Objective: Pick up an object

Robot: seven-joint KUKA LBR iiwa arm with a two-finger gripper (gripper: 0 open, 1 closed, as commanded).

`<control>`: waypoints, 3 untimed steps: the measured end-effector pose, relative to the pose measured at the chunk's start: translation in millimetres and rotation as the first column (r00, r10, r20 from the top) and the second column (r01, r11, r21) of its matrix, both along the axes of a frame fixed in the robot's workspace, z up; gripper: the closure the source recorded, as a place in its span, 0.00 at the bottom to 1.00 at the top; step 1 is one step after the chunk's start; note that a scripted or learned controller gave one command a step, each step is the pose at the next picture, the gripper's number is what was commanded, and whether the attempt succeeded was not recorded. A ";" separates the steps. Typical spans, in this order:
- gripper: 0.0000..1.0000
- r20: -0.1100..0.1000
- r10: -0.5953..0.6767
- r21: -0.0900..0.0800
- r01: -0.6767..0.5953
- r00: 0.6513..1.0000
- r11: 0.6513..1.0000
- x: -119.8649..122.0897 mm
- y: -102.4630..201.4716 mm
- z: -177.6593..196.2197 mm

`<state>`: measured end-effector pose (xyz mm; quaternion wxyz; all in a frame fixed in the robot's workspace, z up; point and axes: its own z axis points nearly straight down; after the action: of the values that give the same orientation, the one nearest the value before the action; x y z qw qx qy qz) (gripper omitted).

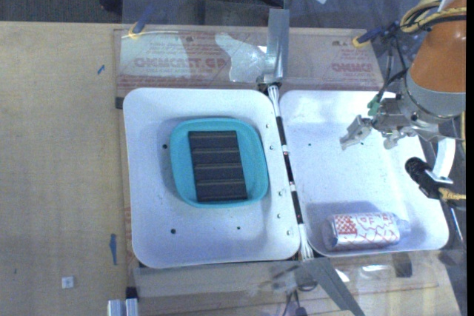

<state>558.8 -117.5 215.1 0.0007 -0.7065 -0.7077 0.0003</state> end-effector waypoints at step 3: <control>0.00 0.003 0.056 0.000 -0.056 0.998 0.998 -44.1 -96.3 -105.4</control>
<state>514.7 -213.8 109.7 -0.0003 -0.6865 -0.7272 -0.0006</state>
